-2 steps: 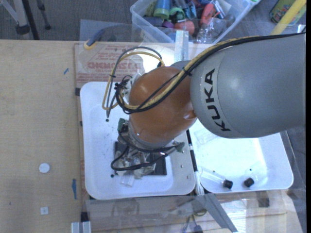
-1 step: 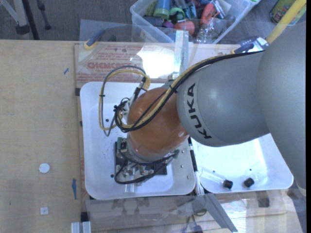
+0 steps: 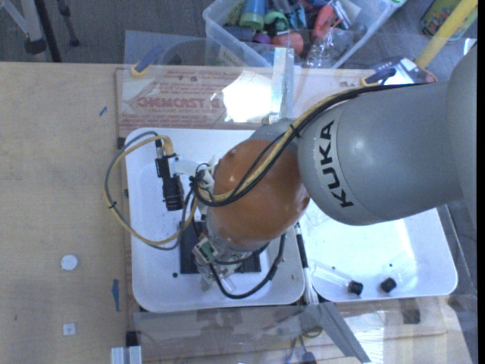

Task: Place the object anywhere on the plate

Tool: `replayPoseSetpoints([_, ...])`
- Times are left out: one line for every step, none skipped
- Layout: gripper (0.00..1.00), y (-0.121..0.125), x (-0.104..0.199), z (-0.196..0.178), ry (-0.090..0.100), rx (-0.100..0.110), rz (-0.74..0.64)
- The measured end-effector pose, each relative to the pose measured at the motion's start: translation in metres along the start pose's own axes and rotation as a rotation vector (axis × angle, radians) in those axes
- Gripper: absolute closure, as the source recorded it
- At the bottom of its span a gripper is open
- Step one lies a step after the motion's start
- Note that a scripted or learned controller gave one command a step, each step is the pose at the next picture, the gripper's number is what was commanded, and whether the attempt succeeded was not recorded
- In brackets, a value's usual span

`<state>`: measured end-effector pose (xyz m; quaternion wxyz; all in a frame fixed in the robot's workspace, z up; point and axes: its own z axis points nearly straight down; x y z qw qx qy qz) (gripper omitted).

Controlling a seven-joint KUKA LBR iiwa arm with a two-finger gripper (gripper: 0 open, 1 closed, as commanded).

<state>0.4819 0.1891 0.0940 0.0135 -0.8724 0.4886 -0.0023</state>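
Bench: pale wood surface, bearing 2 shallow white bins side by side.

Left bin: white, with rounded corners. The arm's wrist hangs over its middle and hides most of its floor. A yellow cable loops along the bin's left side, and a black cable curls near its near edge.

Right bin: white, largely covered by the arm. 2 small black pieces lie on its floor toward the near edge, slightly apart from one another, with a clear tube-like item just to their left.

Arm: grey KUKA iiwa, entering from the right, with an orange band above the wrist, positioned over the left bin.

Gripper: below the orange band, low over the near part of the left bin, seen from above. Cannot tell how it is set, nor whether anything is in it.

Plate and task object: neither can be made out; the wrist covers the centre of the left bin.

Clear plastic sheet: lies at the far side of the bins, with red lettering and a bright glare.

Clear tub: at the far edge, beyond the bench, filled with assorted coloured toys.

Small white disc: on the bench, well left of the left bin.
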Motion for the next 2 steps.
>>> replayPoseSetpoints([1.00, -0.013, -0.016, 0.000, 0.019, -0.010, 0.404])
replayPoseSetpoints([1.00, -0.020, -0.027, 0.001, 0.011, -0.008, -0.119])
